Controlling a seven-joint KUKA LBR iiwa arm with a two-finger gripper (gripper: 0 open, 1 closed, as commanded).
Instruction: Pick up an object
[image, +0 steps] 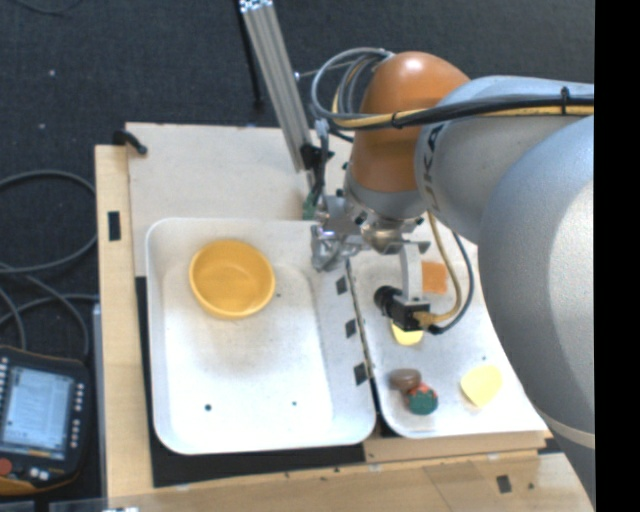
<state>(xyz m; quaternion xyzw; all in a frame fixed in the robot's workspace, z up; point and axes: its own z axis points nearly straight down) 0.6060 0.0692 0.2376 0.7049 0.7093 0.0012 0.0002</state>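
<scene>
Your pincer (328, 245) hangs at the far end of the seam where the two bins meet, just above their rims. It is a small block of bare metal under the arm's orange band, and you cannot tell whether it is open or shut. You can see nothing held in it.

Nearest you, in the right bin (452, 352), a dull brown round lump (404, 379) touches a green piece with a red spot (423, 401). A pale yellow wedge (481, 384) lies just beside them. Farther in sits a soft-looking yellow lump (407, 334), and beyond it a flat orange square (434, 277), near the pincer but apart from it.

In the left bin (250, 375), a smooth, round yellow bowl (232, 278) stands upright at the far half, well apart from the pincer. Both bins are shallow, white and faintly speckled, with rounded corners.

They rest on a pale bench (205, 170). A ribbed aluminium rail (274, 70) slants up from its far edge. Around the bench you see dark carpet (120, 60), loose black cables (40, 225) at the left, and a handheld control screen (35, 408) at the near left.
</scene>
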